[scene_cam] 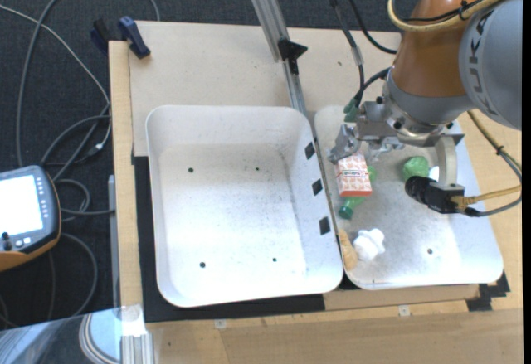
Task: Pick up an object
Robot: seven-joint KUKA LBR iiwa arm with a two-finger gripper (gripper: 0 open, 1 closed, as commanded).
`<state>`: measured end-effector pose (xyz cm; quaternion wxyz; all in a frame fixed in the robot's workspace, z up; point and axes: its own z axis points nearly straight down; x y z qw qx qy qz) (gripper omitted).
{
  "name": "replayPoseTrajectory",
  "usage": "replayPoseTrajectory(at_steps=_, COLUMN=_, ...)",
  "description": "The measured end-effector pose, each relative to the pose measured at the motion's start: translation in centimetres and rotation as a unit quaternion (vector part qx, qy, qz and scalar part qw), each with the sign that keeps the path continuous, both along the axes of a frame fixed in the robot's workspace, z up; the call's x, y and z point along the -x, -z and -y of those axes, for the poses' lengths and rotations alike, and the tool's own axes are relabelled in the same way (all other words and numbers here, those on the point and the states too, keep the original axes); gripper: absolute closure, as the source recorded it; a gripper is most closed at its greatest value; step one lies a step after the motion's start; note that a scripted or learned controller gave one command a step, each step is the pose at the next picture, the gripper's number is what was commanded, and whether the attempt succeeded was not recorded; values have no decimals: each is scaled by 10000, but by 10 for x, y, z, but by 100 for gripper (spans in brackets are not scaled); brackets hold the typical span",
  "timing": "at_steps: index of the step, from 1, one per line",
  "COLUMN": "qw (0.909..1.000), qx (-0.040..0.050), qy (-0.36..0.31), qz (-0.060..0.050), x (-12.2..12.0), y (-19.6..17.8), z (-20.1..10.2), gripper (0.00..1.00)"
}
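Tool [352, 157] clamped on red-and-white carton [353, 177], rectangular, above speckled right bin [465, 259], white knobbly lump [369, 244] nearby

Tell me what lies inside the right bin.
The right bin holds a red-and-white carton, a green piece at its lower edge, a green ball and a white object. The arm covers the bin's far part.

red-and-white carton [353, 177] | upright, tilted | right bin, near left wall

Carton [354, 177] in right bin [465, 259] — near left bin [170, 188].
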<state>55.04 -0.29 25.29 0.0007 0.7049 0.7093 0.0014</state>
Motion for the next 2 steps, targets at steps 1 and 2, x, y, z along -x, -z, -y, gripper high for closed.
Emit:
replayPoseTrajectory(at_steps=1, qw=10000, qx=-1, qy=3, qz=-5, x=-36, y=14, z=-44, gripper=100)
replayPoseTrajectory(at_steps=2, qw=10000, qx=-8, qy=-3, qz=1, x=-60, y=6, z=-93, gripper=100)
